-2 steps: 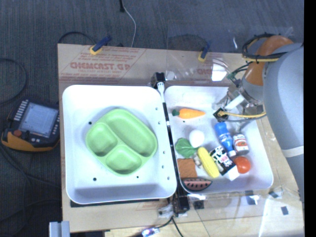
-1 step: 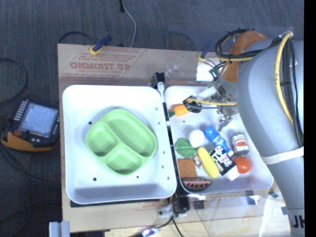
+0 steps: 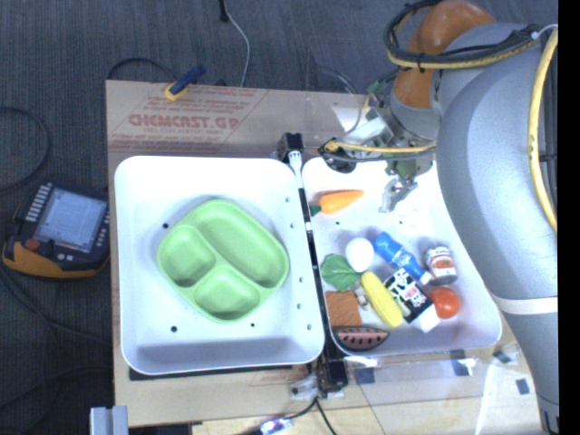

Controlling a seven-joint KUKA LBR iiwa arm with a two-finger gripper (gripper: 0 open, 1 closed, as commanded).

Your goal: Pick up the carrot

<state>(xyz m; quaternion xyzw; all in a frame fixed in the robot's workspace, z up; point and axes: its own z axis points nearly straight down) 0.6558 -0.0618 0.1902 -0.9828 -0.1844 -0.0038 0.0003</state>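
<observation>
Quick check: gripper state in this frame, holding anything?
Two-finger gripper: holding nothing, open or shut cannot be told; orange toy carrot lies apart to its left.

two white bins, one green divided plate, one carrot, one corn cob, one tomato

1. The tapered plastic carrot, just left of the gripper, is orange with a green stub.
2. The two shallow plastic bins are white.
3. The three-compartment plate, far left of the gripper, is light green.
4. Below the gripper: a white egg, a yellow corn cob, a blue bottle, a red tomato.
5. The arm is grey with an orange band.
</observation>
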